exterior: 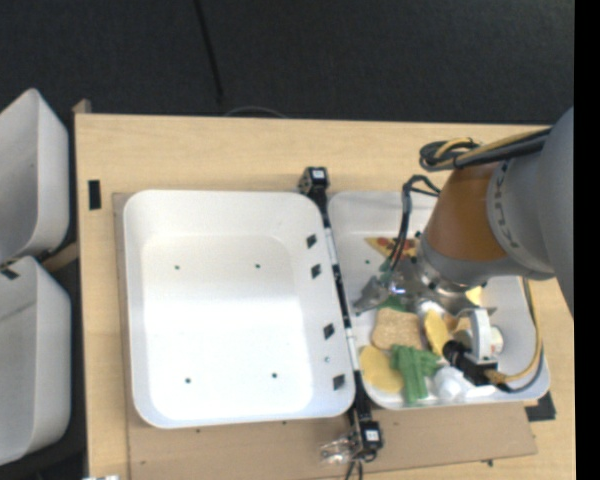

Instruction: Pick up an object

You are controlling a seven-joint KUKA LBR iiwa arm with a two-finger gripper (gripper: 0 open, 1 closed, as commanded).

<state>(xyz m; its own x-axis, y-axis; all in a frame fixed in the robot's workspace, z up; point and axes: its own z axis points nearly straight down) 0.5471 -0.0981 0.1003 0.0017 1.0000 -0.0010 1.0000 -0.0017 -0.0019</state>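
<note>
- Green toy (pixel 412 371) lies low in the right bin (pixel 360 218), lower right of frame, crowded by a tan slab (pixel 390 330), yellow bits and a white piece (pixel 448 385).
- Jaws (pixel 395 290) sit low over the pile, just above the slab; released or clenched, cannot tell.
- Nothing seen lifted: judged pre-grasp, pick still to do.
- Left bin (pixel 140 268) on wood counter (pixel 230 148) bare.

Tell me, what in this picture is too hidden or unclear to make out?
- Gripper, camera view: the arm's wrist covers most of it, so open or shut is unclear.
- Right bin: the arm hides its middle and whatever lies there.
- Pile by the green toy: small, overlapping pieces, hard to identify.
- Arm: cut off at the right.
</note>
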